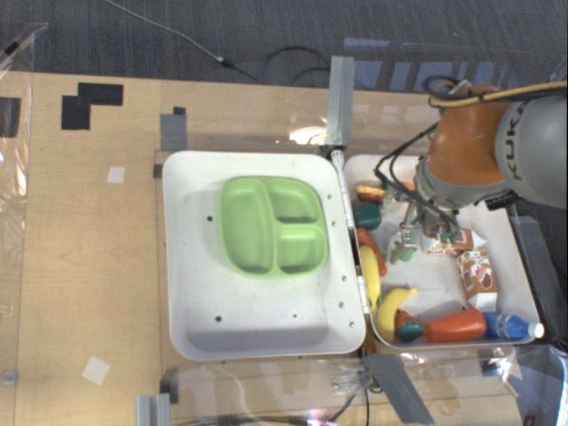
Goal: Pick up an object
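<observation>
Two white bins are seen side by side, and the right bin point(524, 264) is taken as the landmark. Above its upper middle the gripper point(406, 242) is hung, its thin fingers parted and nothing seen between them. Along the bin's left wall a banana point(390, 305) is laid, partly cut off by the rim. Against its lower edge an orange bottle point(455, 326) is lain, with a blue-capped bottle point(513, 327) just beside it. A snack packet point(477, 274) is partly hidden below the wrist. In the left bin point(191, 264) a green divided tray point(271, 224) is set.
</observation>
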Controlling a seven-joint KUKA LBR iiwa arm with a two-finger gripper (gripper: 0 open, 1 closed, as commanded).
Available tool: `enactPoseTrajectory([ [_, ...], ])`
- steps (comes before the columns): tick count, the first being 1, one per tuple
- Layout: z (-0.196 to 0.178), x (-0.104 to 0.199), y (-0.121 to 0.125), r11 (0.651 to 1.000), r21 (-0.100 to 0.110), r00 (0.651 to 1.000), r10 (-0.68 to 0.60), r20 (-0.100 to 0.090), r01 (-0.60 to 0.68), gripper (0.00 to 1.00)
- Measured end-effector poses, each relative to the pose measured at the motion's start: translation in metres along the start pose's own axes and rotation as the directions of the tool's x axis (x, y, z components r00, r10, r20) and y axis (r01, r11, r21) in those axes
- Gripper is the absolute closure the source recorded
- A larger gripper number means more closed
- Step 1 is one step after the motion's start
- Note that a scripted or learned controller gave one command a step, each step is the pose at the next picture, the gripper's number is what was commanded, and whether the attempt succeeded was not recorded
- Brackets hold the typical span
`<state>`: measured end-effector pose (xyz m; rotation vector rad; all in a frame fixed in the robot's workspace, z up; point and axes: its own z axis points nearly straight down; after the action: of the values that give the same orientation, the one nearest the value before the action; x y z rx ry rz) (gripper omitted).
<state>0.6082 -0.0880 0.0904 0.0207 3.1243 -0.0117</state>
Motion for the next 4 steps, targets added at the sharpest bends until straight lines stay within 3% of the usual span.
enactPoseTrajectory([
  [2,0.001,0.003,0.001,0.999,-0.002,0.999,0.05,-0.004,-0.05,0.0],
  [3,0.002,-0.014,0.004,0.997,-0.005,0.997,0.083,-0.009,-0.083,0.0],
  [4,0.0,0.028,-0.012,0.982,-0.006,0.982,0.189,-0.004,-0.189,0.0],
])
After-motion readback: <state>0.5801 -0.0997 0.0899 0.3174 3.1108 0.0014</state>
